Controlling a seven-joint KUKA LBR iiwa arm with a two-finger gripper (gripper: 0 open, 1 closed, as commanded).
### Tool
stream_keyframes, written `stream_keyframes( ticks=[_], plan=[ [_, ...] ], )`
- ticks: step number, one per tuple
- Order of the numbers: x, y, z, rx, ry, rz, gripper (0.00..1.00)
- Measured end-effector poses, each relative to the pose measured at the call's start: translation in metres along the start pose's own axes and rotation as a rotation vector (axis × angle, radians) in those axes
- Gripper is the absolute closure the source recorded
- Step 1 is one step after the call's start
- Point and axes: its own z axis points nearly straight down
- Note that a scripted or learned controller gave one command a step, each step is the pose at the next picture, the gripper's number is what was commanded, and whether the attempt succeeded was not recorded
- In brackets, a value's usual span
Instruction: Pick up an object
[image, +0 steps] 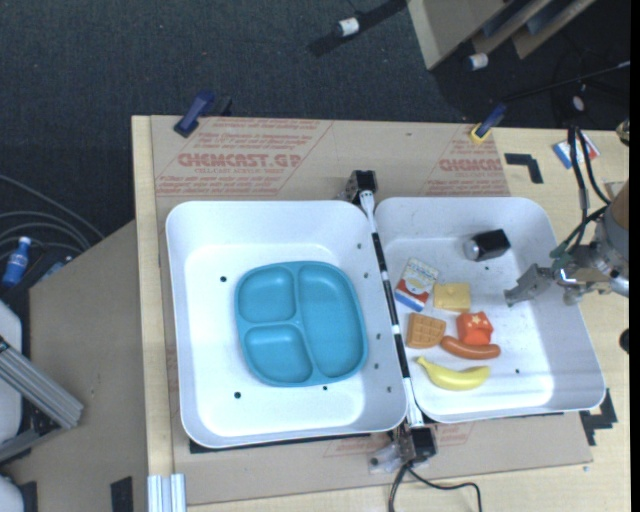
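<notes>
My claw (525, 288) hung low over the right bin's (570, 360) right side — empty, its fingers apart and narrow. The food toys lay in a cluster to its left: cheese (453, 296), tomato (476, 326), sausage (470, 349), waffle (425, 331) and banana (453, 375). Nearest was the tomato, just down-left of me. The sausage ran left to right along the bin — a grip across it looked the likeliest. The blue tray (300, 322) sat in the left bin (200, 250).
</notes>
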Motion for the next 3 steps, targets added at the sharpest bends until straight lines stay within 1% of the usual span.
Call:
stream_keyframes(
  ticks=[1, 2, 3],
  plan=[
    [0.006, 0.08, 0.106, 0.001, 0.001, -0.001, 0.0],
    [0.022, 0.141, 0.105, 0.023, -0.003, 0.008, 0.0],
    [0.026, 0.147, 0.093, 0.0, -0.003, 0.0, 1.0]
  ],
)
